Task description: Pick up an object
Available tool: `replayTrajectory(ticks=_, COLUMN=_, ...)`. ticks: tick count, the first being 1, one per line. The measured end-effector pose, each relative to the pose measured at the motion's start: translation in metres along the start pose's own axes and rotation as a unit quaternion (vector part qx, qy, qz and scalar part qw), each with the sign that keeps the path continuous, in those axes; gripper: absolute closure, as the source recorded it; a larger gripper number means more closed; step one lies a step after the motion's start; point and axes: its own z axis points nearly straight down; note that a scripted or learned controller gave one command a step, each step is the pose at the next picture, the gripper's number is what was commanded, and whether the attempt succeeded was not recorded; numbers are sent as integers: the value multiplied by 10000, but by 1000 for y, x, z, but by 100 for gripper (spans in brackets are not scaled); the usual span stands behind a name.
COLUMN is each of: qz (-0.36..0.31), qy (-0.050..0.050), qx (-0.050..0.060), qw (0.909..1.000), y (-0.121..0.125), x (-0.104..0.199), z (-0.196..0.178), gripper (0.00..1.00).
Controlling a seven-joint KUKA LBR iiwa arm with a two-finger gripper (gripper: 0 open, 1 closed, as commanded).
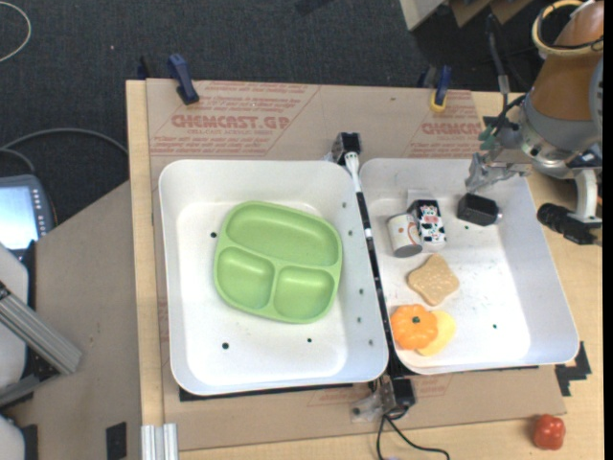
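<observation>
A black block (478, 209) lies in the right bin (536, 286), close to its far right wall, just beneath the end effector (487, 169); whether that is wide or narrow I cannot tell. Left and nearer lie one cup (404, 234), one cracker (433, 281), one pumpkin (416, 327). Open floor stretches right of them. One green plate (279, 261) fills the left bin (192, 286).

Gripper (482, 172) over right bin's (536, 286) far edge. Black block (478, 209) just below it; cup (403, 235), toast (433, 281), pumpkin (417, 327) nearer-left. Divided plate (279, 262) in left bin (182, 257).
</observation>
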Motion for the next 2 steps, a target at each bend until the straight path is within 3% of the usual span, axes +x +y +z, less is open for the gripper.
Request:
replayTrajectory(ticks=1, qz=70, qy=50, qx=29, qw=10000, y=-3, x=-57, z=-282, gripper=100)
replayTrajectory(ticks=2, qz=57, qy=126, qx=213, qw=9997, y=-15, x=-14, z=16, gripper=100)
